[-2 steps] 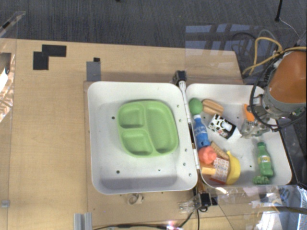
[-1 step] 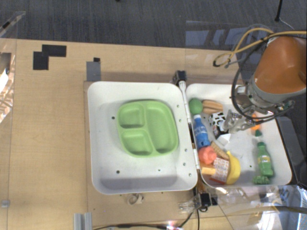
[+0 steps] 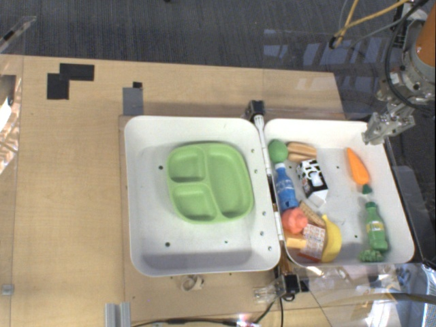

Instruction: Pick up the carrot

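The carrot [image 3: 357, 167] is lying in the right bin [image 3: 403, 218], near that bin's right wall and towards its far edge, its orange body pointing away from the camera and its green tip facing the near edge. Nothing is touching it. The gripper [image 3: 385, 127] is hanging over the far right corner of the right bin, above and just beyond the carrot, well apart from it; whether it is apart or together cannot be told from this slant, and nothing is showing between its tips. The grey arm [image 3: 415, 60] is reaching in from the right, with yellow cables [image 3: 371, 5] looping over it.

A green bottle [image 3: 374, 229] is lying near the right bin's near right corner, just below the carrot. Along the left wall of that bin a blue bottle [image 3: 285, 190] is lying lengthwise, with a green ball [image 3: 277, 150] at its far end and a hot dog [image 3: 302, 150] beside that. A black and white carton [image 3: 313, 177] is sitting near the bin's middle. At the near left corner a banana [image 3: 332, 239] is curling around a pile of small toys.

In the left bin [image 3: 146, 182] a green divided plate [image 3: 207, 182] is resting in the middle
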### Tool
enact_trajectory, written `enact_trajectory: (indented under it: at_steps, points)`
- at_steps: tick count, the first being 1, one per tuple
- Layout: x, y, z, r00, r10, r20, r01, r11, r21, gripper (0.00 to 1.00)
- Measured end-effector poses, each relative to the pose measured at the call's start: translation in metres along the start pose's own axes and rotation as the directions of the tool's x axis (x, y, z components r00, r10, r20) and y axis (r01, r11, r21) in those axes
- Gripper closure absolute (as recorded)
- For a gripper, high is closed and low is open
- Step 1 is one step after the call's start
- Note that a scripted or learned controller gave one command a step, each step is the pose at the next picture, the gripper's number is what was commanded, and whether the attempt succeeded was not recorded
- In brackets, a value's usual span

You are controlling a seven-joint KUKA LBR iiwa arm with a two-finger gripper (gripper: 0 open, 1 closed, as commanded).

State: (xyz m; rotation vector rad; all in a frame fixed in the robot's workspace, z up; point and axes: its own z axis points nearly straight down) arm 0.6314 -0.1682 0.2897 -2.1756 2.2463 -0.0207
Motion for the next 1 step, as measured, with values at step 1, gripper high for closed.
enact_trajectory:
  at_steps: [1]
  points:
    - [-0.0014,0.0008,0.0026,1.000,-0.001,0.002,0.001,1.000,-0.005,0.00]
